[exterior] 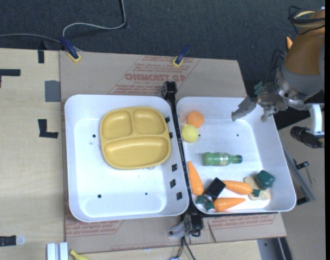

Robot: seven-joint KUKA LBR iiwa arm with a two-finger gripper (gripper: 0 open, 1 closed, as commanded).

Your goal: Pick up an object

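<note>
The right bin (273,145) holds an orange ball (195,118), a yellow ball (190,134), a green bottle (221,158) lying on its side, three toy carrots (194,179) (238,187) (228,203), a black block (214,188) and a teal piece (265,179). My gripper (255,114) hangs over the bin's upper right corner, open, with nothing between its fingers. It stands well to the right of the orange ball and above the bottle.
The left bin (81,161) carries a yellow divided plate (135,136). A black divider (175,140) runs between the bins. Cardboard lies under both bins, with clips (181,58) at its far edge. The arm's grey and orange body (305,58) rises at the right.
</note>
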